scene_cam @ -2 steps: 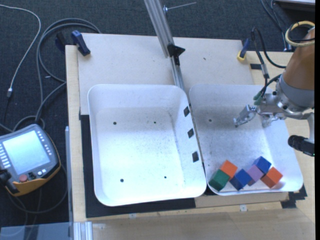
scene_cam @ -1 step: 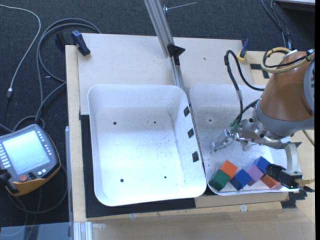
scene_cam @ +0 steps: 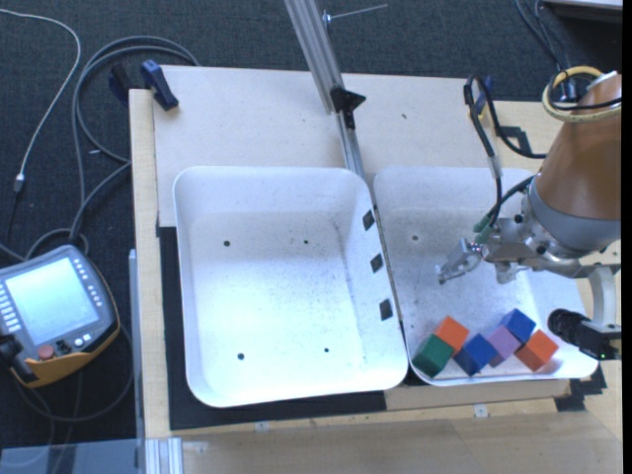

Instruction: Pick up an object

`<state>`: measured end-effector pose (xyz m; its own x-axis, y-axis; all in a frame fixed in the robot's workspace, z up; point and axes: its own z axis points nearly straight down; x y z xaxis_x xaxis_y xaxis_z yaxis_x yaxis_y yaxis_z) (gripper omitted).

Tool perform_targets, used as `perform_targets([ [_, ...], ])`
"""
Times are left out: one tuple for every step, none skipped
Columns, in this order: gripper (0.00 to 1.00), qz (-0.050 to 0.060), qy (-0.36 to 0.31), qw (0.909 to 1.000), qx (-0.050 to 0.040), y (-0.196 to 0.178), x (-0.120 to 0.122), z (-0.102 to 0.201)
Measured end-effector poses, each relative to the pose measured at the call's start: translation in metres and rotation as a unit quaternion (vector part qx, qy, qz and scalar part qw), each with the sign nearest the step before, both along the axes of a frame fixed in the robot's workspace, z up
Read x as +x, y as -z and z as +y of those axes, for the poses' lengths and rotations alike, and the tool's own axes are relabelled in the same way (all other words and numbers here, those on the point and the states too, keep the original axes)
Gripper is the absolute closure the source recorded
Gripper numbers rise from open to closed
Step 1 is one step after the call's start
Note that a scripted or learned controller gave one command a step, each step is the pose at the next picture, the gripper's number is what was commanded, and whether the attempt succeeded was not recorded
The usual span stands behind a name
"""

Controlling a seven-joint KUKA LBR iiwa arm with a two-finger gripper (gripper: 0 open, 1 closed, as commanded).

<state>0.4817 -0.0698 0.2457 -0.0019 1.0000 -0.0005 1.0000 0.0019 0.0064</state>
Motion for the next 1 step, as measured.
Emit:
perform_targets([
  [0.00,0.001,-0.003,1.0000,0.0013,-0.0208,-0.0001,0.0556],
])
